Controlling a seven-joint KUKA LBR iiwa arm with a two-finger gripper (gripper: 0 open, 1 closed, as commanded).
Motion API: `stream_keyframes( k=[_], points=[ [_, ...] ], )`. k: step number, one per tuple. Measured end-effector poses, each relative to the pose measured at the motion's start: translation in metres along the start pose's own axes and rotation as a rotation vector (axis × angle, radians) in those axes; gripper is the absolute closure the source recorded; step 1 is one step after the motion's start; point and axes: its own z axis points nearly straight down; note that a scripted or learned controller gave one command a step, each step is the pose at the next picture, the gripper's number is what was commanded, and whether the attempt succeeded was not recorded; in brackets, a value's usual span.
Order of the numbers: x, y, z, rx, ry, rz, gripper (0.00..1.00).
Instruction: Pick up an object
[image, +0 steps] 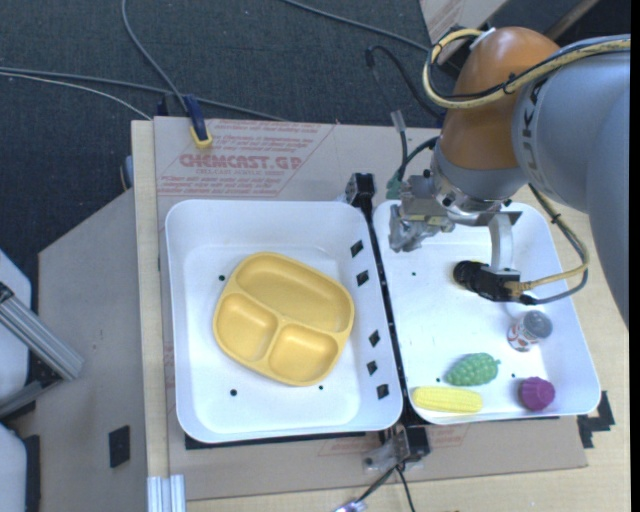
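Claw (412, 228) hovering over right bin's (570, 300) far-left corner; grip state unreadable, nothing seen held. Pickable objects sitting along near edge: corn (447, 400), green bunch (472, 369), purple fruit (537, 393). Risk: descending here, it is closing on bare floor, or clipping the bin wall.

Lighting bright and even, apparently from overhead. Both white bins (190, 300) read near overexposed; the floors lose surface detail, with mild glare along the rims. Shadows soft and short: a faint one hugs the yellow divided tray (283, 317), a darker one under the arm (560, 110) falls on the right bin. A specular highlight sits on the orange band (490, 80) (broad, not clipped). Focus slightly soft overall; the small items low in the right bin show fuzzy edges. The dark floor at top left is dim and low-contrast.
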Motion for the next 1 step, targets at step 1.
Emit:
stream_keyframes(
  k=[1],
  points=[
    [0.0546, 0.0068, 0.0079, 0.002, 0.001, 0.000, 1.00]
  ],
)
